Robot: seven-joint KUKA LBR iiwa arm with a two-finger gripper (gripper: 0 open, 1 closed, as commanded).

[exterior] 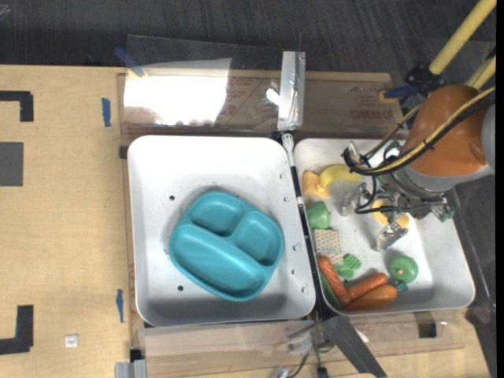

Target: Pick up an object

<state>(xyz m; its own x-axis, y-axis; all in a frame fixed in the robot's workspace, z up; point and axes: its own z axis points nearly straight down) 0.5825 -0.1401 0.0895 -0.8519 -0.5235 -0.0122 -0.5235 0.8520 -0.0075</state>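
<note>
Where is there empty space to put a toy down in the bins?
Left bin: bare white floor all around the blue tray, widest along the top edge and left side. Right bin: crowded, with toy food along its left and bottom, and the gripper over the middle.

Left white plastic bin (150,172): a teal three-compartment plastic tray (227,244) fills its centre; bare floor shows only in a ring along the walls, widest at the upper left.

Right white plastic bin (449,250): crowded. Yellow toy pieces (331,178) at the upper left, a small green round toy (318,215) against the left wall, orange carrot-shaped toys (364,288) along the lower edge, a green apple-like toy (404,269) just beside them. The grey arm with its orange band (445,136) and dark cables (378,160) covers the upper right. Open floor: a strip along the right wall.
</note>
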